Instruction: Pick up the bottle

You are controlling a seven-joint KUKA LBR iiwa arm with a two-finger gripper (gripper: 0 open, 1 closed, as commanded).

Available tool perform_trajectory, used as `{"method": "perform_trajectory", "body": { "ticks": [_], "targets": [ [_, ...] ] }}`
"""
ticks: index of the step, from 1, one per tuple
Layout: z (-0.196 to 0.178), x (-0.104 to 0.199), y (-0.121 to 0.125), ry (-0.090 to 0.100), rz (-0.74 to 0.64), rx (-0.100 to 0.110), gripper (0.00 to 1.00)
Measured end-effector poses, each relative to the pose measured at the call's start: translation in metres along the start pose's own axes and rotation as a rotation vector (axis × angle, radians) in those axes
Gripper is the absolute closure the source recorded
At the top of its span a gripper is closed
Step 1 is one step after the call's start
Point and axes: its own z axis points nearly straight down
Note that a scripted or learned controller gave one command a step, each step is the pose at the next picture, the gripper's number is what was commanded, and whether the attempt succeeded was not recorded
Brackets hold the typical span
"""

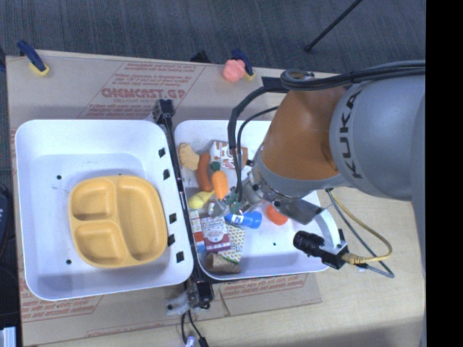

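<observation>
Camera view: bottle (244,218) small, blue, lying sideways near hand (233,207).

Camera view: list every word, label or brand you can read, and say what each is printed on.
"KUKA" on the grey arm, running sideways near the wrist.
"CHEMCAST GP" in red on the brown sheet under the bins; the smaller red lines around it are too blurred to read.
Red print on the same sheet below the bins: too small to read.
Print on the small packets in the right bin: unreadable.
</observation>
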Motion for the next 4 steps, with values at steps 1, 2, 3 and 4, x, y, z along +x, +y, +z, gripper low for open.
{"method": "perform_trajectory", "body": {
  "ticks": [1, 2, 3, 4],
  "targets": [
    [0.037, 0.059, 0.028, 0.001, 0.118, 0.002, 1.0],
    [-0.078, -0.019, -0.003, -0.004, -0.197, -0.003, 1.0],
    [-0.019, 0.031, 0.015, -0.001, -0.338, -0.001, 1.0],
    [-0.028, 0.052, 0.025, -0.003, -0.32, -0.002, 1.0]
  ]
}}
